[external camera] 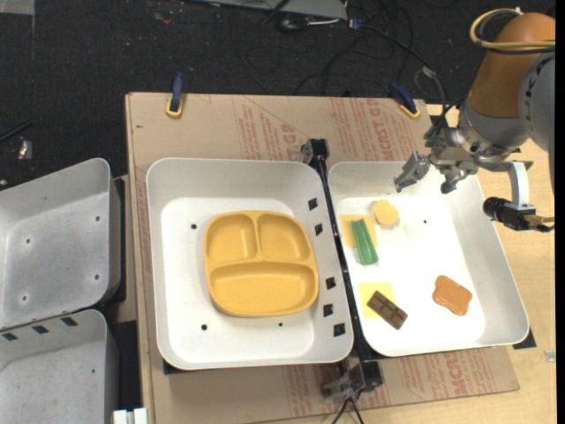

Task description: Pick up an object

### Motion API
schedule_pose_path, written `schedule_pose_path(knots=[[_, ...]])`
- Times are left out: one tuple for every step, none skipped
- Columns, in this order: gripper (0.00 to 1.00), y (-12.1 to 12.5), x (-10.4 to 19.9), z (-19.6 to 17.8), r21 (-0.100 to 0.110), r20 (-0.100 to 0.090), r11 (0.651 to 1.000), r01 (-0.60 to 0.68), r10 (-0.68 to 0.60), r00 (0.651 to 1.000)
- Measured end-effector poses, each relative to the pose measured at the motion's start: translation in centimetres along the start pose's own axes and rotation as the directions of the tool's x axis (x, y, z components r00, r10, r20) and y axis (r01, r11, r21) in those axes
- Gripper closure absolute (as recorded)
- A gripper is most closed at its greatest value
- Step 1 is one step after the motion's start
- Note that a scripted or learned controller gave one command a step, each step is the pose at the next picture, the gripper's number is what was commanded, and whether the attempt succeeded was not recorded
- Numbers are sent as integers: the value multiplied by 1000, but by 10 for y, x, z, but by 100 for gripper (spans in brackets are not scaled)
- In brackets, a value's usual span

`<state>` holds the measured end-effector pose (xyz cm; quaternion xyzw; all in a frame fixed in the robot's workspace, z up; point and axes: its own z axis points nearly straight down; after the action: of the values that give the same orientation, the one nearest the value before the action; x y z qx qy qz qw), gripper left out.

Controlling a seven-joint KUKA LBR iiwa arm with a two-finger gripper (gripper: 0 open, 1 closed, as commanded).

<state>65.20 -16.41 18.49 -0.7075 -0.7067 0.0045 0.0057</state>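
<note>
I see two bins side by side on the bench. The left bin (168,237) holds a divided tray (261,263) at its centre. In the right bin (494,263), a round piece (385,213) sits behind a stick (364,241); a bar (387,309) lies nearer the front, a flat piece (452,295) to its right.

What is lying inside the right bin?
In the right bin: a round yellow piece, a green stick on a yellow sheet, a brown block on another yellow sheet, and an orange piece. Whatever lies under them is covered.
</note>
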Motion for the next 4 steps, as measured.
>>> schedule_pose_path(knots=[[0, 3, 0, -10, -15, 3, 1000, 2, -2, 1000], [0, -1, -5, 51, -10, 2, 1000, 0, 0, 1000], [0, 2, -4, 91, -20, 1, 1000, 1, -1, 1000], [100, 4, -4, 76, -28, 3, 1000, 4, -3, 1000]])
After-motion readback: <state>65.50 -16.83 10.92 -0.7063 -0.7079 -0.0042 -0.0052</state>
